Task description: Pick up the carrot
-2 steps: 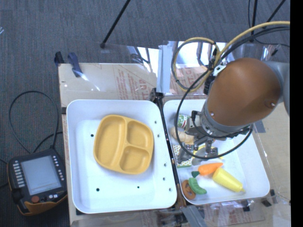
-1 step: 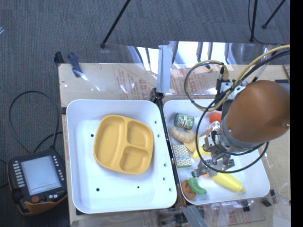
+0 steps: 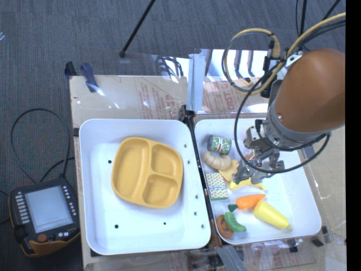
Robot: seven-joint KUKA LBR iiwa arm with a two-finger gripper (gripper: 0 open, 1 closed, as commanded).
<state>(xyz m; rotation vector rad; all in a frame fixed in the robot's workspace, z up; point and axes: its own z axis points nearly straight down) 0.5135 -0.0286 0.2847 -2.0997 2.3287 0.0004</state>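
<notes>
Nothing of the job looks finished from where the camera sits above the counter: the carrot (image 3: 249, 201) lies on the floor of the right bin (image 3: 296, 199), between a yellow corn-like piece (image 3: 271, 215) and a checkered block (image 3: 217, 186). Its long axis runs nearly across the view, green top to the left, tip to the right and slightly up. The tool (image 3: 249, 176) hangs just above it; I cannot tell how it stands. Descent, grasp and lift all remain.
</notes>
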